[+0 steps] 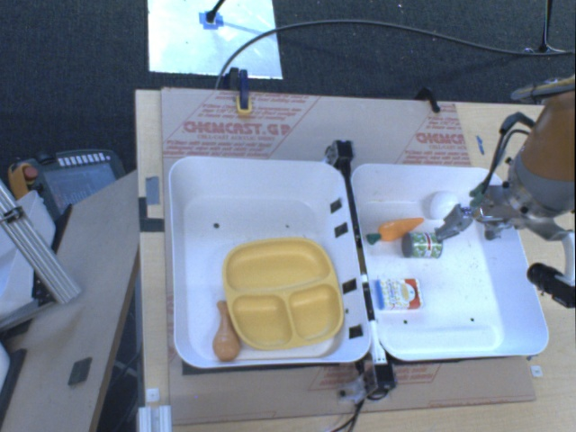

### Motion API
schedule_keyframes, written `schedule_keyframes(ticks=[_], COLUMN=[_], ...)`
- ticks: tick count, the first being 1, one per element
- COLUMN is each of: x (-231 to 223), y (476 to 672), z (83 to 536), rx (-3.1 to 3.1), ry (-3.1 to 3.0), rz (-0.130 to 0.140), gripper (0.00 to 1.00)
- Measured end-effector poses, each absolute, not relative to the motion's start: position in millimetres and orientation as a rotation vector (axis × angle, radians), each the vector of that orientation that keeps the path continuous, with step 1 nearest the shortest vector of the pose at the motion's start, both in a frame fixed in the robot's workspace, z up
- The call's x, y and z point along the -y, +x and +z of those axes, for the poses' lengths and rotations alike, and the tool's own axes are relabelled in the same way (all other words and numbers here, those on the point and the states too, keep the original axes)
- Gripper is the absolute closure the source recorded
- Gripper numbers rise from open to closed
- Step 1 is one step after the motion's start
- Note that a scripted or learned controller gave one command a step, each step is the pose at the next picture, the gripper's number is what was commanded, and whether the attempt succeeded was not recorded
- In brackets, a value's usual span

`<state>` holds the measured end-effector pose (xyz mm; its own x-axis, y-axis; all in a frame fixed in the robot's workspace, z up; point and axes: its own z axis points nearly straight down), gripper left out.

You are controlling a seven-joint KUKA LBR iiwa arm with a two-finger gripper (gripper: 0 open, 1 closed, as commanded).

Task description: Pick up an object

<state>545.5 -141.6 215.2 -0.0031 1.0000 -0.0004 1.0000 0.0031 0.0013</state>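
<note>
Arm [549, 142]: cut off at right edge. Gripper [450, 226]: blurred, finger state indeterminable. Small carton [397, 293]: label print too small to read. White ball [442, 204]: partly hidden behind gripper.

Both bins [270, 183] are smooth white plastic with a slight sheen. The yellow tray [274, 273] is smooth matt plastic. The pear [225, 336] looks like tan plastic. The can [422, 245] has a dull metallic finish. The table [310, 120] surface is printed paper-faced board, matt.
</note>
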Motion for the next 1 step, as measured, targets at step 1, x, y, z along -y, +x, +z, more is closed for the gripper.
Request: schedule_keyframes(ticks=[1], x=[143.4], y=[545.2], z=[173.5], rx=[-2.224], ry=[2.221], rz=[-0.002], gripper=[0.0])
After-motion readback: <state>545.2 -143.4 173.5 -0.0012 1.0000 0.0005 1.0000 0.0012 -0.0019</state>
